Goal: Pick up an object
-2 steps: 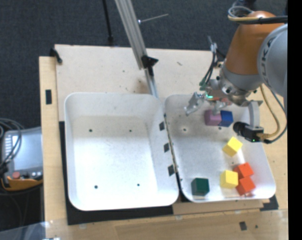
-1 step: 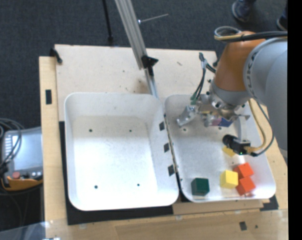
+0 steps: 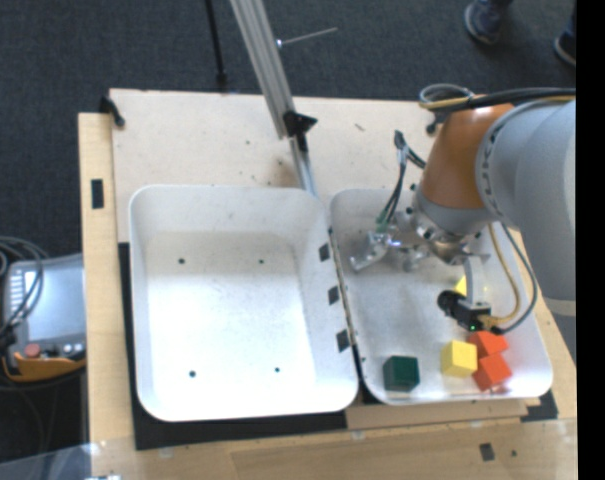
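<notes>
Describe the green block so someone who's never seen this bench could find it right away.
Look at the right-hand white bin, the one under the arm. Along its near edge sits a green block, left of a yellow block and two orange blocks. It is the only dark green one and stands apart from the others.

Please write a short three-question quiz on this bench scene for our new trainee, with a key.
1. True or false: the green block lies in the left bin.
2. Which block sits nearest the green one? A) yellow block B) orange blocks
3. Fill in: the gripper hovers over the ____ bin.

Key
1. False; it lies in the right bin, near its front edge.
2. A.
3. right; it is near that bin's back left, apart from the blocks.
</notes>
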`<state>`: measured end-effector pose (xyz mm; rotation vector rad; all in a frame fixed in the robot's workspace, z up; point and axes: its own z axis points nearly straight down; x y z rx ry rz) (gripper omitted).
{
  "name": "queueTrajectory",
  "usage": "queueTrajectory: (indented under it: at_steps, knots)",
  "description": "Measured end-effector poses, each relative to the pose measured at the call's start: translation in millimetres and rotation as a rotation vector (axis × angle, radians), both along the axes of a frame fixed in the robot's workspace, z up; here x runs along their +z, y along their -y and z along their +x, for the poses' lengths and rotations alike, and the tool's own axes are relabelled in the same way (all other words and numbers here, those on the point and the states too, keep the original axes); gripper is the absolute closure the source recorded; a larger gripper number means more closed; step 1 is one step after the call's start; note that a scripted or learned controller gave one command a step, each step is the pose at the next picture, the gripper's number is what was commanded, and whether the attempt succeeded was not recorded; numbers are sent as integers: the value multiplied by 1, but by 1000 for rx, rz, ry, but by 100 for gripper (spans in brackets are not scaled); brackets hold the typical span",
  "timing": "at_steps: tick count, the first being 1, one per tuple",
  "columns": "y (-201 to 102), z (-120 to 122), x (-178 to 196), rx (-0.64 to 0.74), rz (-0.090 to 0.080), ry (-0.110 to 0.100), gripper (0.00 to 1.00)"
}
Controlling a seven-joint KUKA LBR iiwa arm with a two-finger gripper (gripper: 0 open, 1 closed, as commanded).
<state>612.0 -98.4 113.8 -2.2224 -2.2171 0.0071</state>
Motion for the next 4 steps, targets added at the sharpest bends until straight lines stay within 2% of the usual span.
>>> queueTrajectory:
  at_steps: [1, 2, 4]
  knots:
    - [1, 0, -17, -2, 0, 4, 0]
    - [2, 1, -5, -9, 1, 9, 100]
    - [-8, 2, 120, 6, 0, 14, 100]
